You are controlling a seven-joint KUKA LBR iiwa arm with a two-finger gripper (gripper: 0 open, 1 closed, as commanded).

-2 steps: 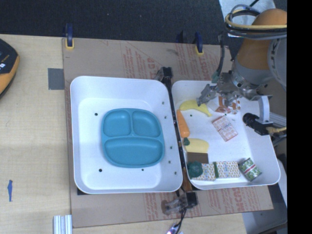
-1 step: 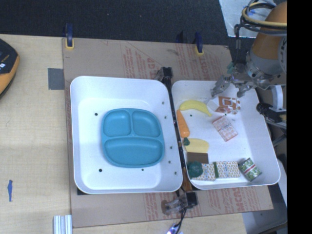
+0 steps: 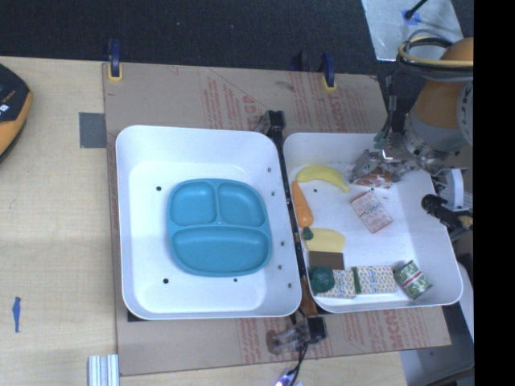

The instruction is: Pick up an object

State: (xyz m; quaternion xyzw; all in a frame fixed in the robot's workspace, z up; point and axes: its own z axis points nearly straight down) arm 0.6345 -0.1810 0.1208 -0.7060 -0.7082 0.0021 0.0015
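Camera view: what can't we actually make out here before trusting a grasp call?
- Gripper, camera view: too small and blurred to tell whether anything sits between its fingers.
- Packet labels: print too small to read.
- Dark green item in the right bin's front-left corner: shape unclear, pressed against the bin wall and a brown block.
- Yellow-black object: cut off by the left edge.

Faint red print ran across the cardboard sheet [image 3: 241, 103] beneath the bins, too blurred to read. The small packets' [image 3: 372, 212] labels were likewise illegible.
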